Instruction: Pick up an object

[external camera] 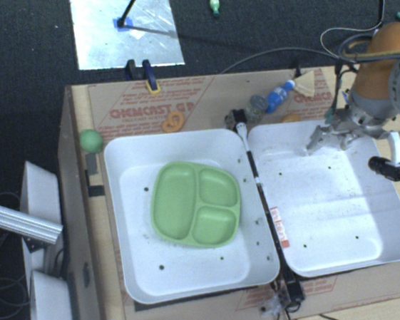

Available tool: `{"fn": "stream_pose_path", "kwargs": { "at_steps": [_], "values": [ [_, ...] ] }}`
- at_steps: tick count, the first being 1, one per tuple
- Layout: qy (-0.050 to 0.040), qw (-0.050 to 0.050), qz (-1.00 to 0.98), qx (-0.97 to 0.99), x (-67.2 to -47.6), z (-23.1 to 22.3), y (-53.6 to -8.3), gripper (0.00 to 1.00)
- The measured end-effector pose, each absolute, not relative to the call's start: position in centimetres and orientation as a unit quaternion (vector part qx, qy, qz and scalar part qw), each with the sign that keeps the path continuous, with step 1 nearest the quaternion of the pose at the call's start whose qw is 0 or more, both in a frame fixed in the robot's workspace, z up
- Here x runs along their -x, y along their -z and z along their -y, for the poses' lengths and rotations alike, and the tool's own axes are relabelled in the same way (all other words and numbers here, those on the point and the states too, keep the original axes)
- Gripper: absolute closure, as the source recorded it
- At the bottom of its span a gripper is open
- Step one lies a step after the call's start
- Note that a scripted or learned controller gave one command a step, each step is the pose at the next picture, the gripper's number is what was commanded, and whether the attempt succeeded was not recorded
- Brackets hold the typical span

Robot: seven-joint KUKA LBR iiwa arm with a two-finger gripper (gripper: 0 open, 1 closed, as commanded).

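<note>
A light green divided plate (pixel 195 203) lies flat in the middle of the left white bin (pixel 137 270). My gripper (pixel 333 140) hangs over the far right part of the right white bin (pixel 339 247), well away from the plate. Its two metal fingers (pixel 317 139) are spread open and nothing shows between them. The grey arm with its orange band (pixel 383 52) comes in from the upper right.
Behind the bins on the cardboard lie a blue bottle (pixel 279 96), an orange ring (pixel 173 121) and a blue clamp (pixel 149 75). A green ball (pixel 91 140) sits at the left bin's far corner. Cables run by the arm.
</note>
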State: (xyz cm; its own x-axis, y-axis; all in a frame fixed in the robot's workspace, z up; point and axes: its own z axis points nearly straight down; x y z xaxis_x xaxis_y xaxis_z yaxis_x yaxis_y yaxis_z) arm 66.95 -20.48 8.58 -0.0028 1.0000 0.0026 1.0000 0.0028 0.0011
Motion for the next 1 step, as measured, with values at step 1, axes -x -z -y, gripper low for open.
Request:
{"fn": "stream_pose_path", "kwargs": {
  "at_steps": [1],
  "values": [
    [0.0008,-0.001,0.709,0.705,-66.93,19.34,-8.51,0.00]
  ]
}}
